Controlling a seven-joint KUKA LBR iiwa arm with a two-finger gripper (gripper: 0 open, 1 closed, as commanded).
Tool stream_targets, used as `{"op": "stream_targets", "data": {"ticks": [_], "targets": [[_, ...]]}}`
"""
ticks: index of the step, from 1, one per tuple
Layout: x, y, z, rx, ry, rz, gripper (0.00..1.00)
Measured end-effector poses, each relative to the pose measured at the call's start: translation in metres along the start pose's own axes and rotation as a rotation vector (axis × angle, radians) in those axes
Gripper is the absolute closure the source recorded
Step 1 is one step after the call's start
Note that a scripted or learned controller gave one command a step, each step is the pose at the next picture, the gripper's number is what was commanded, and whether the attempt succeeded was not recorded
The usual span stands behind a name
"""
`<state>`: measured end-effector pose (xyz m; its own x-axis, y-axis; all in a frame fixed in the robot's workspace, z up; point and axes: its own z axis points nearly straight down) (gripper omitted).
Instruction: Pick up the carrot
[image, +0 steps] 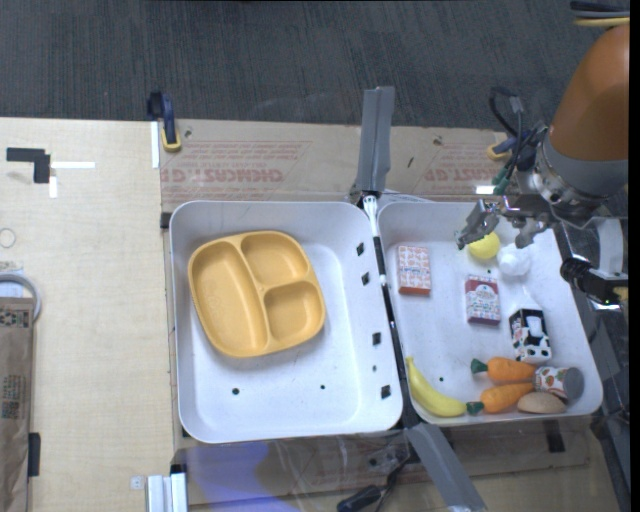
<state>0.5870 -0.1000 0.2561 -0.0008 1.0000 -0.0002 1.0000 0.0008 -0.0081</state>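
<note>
Risk for you: gripper (484, 226), jaw state unreadable, sits by the lemon (484, 246), well apart from two near-identical carrots (508, 370).

Orange carrot (508, 370); yellow banana (432, 394); yellow divided plate (256, 292); white bins (200, 400).

Yellow divided plate (257, 292) in left bin (200, 400) — right of it: two small red-white cartons (414, 270), banana (432, 393), lemon (484, 246), cow-print box (529, 335).
</note>
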Motion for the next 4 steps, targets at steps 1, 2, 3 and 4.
{"op": "stream_targets", "data": {"ticks": [1, 2, 3, 4], "targets": [[0.003, -0.081, 0.107, 0.002, 0.002, -0.094, 0.00], [-0.026, -0.109, 0.169, -0.001, 0.002, -0.069, 0.00], [0.066, -0.108, 0.069, -0.004, -0.001, -0.458, 0.00], [0.017, -0.109, 0.054, 0.000, 0.000, 0.024, 0.00]]}}
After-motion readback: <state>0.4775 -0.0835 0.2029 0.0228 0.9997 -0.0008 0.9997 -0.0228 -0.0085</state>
